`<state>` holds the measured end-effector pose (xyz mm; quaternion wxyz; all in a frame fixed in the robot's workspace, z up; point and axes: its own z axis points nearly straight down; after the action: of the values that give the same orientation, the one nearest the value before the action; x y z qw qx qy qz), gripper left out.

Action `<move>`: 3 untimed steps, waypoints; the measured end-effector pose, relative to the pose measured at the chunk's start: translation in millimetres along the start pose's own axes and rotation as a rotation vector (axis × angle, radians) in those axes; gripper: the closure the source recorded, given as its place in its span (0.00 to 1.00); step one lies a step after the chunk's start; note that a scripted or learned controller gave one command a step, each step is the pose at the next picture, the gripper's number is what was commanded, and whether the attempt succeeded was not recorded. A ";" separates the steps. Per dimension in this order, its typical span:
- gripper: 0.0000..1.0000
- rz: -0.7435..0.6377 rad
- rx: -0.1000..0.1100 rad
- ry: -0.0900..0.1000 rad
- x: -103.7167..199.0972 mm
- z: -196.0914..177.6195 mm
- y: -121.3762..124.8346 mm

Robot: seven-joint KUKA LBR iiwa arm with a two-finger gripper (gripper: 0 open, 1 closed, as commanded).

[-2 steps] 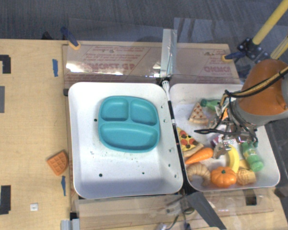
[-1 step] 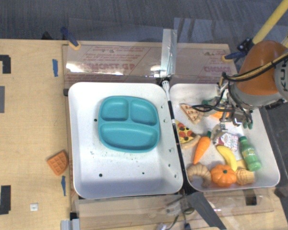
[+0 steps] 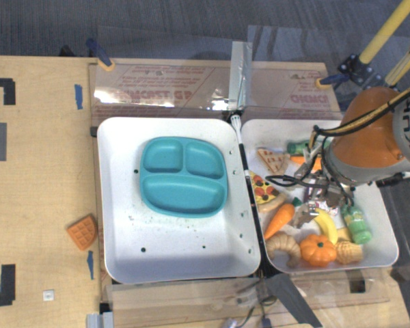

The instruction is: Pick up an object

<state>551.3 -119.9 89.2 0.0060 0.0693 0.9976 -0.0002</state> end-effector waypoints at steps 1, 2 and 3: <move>0.00 0.152 0.001 -0.008 48.0 -1.5 14.5; 0.00 0.261 0.001 -0.012 67.0 -1.8 16.3; 0.00 0.318 -0.005 -0.006 66.2 -1.4 4.7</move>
<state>486.3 -106.1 89.9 0.0090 0.2263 0.9740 0.0030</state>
